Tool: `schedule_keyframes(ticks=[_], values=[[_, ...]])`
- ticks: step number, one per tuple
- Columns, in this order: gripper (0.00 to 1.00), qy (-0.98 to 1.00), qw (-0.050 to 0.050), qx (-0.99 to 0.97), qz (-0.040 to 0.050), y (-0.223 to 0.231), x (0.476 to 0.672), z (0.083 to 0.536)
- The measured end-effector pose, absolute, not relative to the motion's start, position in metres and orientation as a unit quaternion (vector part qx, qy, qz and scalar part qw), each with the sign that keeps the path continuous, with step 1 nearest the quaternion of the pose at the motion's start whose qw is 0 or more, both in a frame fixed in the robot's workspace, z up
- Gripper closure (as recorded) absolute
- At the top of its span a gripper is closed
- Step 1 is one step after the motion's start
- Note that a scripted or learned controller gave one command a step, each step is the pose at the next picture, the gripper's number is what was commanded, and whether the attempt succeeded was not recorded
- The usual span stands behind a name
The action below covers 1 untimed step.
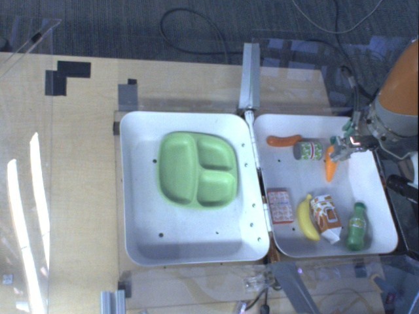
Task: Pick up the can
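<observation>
Green-labelled can (pixel 309 151) lies on its side in the right bin (pixel 386 195), between sausage (pixel 283 140) and carrot (pixel 330 165), the gripper (pixel 346 144) poised just beside it, its grip impossible to judge.

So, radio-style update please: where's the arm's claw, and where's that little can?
Gripper over right white bin, far end. Small grey can with green label lies on its side just left of it, not held. Orange carrot beside the can; red sausage just behind.
</observation>
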<state>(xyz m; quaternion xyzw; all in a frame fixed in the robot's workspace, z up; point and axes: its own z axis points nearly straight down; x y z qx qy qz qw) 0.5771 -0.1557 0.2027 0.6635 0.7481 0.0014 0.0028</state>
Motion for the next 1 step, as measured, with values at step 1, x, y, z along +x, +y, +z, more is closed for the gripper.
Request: schedule_keyframes(ticks=[1], values=[[0.0,0.736,0.002,0.677,0.001,-0.1481,0.6472,0.1436]])
